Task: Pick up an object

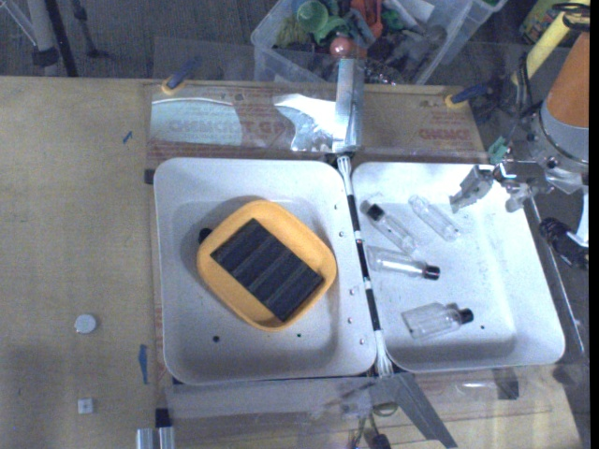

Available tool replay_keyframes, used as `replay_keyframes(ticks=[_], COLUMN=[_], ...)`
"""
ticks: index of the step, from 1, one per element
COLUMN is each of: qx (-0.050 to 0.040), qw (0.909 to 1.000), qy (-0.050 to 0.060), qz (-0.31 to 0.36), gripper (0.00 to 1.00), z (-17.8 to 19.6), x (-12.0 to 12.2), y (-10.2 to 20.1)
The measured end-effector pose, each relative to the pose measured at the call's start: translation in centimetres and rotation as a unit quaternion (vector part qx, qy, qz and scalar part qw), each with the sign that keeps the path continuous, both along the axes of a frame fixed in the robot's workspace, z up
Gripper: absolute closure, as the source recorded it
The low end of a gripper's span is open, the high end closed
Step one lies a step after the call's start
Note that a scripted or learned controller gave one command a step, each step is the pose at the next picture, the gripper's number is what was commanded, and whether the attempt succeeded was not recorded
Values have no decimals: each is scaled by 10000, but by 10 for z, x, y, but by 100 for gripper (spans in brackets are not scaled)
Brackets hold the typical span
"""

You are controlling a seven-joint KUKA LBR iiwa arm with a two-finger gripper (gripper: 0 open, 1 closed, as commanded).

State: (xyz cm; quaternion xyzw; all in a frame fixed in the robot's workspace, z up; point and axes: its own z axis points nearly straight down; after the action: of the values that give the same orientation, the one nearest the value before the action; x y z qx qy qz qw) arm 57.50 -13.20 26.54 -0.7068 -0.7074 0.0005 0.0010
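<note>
The right bin [524, 297] holds several clear vials. A long vial with a black cap [388, 225] lies at its left, and a capless clear vial [432, 218] lies beside it. A thin vial with a black cap [404, 267] sits mid-bin, and a squat clear bottle with a black cap [436, 319] lies near the front. My gripper [489, 193] hovers over the bin's far right corner, open, with nothing between its fingers [465, 191]. It is up and to the right of the capless vial, not touching it.
The left bin [178, 251] holds a yellow rounded-square object with a dark ribbed panel [266, 264]. A metal divider [347, 110] and crumpled foil [309, 120] lie behind the bins. A clear crate of toys [374, 17] stands at the back.
</note>
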Motion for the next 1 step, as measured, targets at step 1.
replay_keyframes(ticks=[1], qx=[-2], qw=[9988], qy=[-12], qz=[494], gripper=[0], z=[-143], x=[-37], y=[-10])
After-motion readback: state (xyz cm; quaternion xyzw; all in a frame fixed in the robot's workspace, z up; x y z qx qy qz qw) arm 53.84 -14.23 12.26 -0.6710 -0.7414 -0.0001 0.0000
